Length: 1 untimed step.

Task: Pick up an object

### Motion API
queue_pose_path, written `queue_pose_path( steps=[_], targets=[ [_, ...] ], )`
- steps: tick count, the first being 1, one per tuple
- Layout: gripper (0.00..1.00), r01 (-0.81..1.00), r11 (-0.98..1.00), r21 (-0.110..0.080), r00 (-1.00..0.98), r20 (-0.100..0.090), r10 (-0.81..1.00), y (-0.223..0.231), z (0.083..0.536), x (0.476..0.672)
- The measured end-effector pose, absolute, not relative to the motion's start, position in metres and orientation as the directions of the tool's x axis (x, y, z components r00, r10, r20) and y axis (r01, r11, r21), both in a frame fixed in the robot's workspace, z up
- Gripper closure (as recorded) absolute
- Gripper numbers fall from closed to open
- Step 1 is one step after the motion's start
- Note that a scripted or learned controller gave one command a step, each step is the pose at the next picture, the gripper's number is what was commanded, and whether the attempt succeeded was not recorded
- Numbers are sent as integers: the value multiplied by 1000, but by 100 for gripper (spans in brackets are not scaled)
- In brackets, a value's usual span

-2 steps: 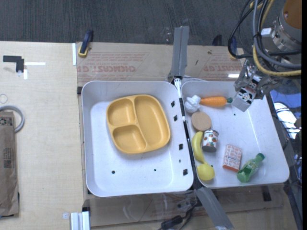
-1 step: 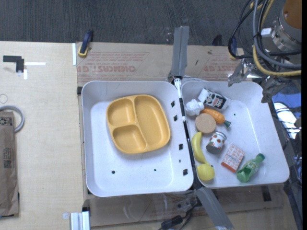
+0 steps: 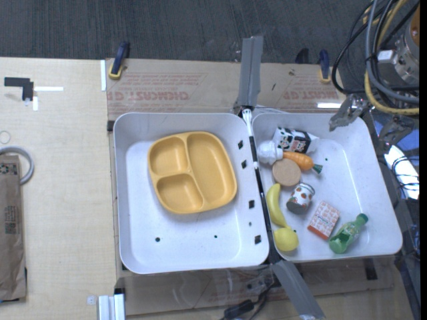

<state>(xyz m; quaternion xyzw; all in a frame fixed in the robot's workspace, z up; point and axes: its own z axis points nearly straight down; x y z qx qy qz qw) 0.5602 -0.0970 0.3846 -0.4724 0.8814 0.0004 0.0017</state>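
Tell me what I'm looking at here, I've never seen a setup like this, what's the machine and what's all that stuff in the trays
This is one photo from a camera fixed above a workbench, looking down at a slant. The machine is a robot arm at the upper right, hung with cables; its pincer sits over the right bin's far corner with nothing visibly held. Two shallow white bins sit side by side. The left bin holds a yellow divided plate. The right bin holds small toys: a banana, a carrot, a green bottle, a lemon, a small orange box, a black-and-white carton and a round brown disc.
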Motion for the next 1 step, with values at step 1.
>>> queue_pose_path(
  steps=[1],
  targets=[
    [0, -948, 318, -2, -318, -3, -948, -134, 275, 602]
  ],
)
